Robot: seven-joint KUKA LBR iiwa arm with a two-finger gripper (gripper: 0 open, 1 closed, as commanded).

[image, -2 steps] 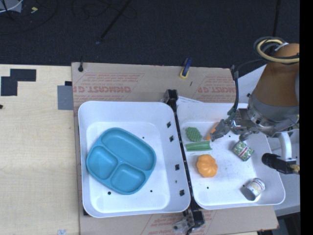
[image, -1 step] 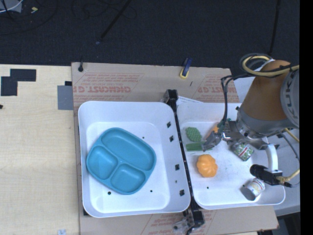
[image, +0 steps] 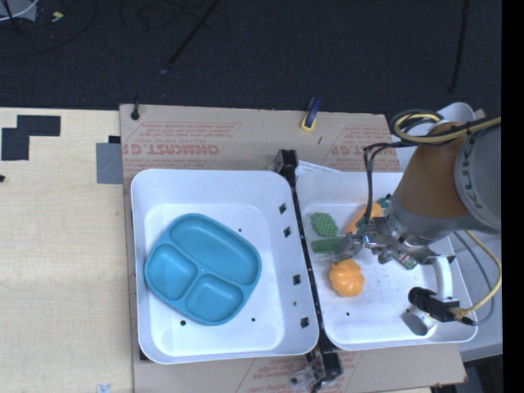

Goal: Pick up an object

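My gripper [image: 354, 249] is low in the right bin [image: 377, 334], reaching in from the right. Just below its tip lies an orange rounded object [image: 346, 279]. A green bumpy object [image: 323, 222] and a dark green strip [image: 326, 245] lie just left of the tip. Another orange piece [image: 368, 213] shows behind the wrist, partly hidden by the arm. Nothing visibly sits in the gripper.
The left bin [image: 164, 195] holds a blue divided plate [image: 203, 267]. A black divider [image: 300, 252] runs between the two bins. Cardboard [image: 205, 142] lies under the bins, with a yellow-and-blue clip [image: 310, 115] at its back edge.
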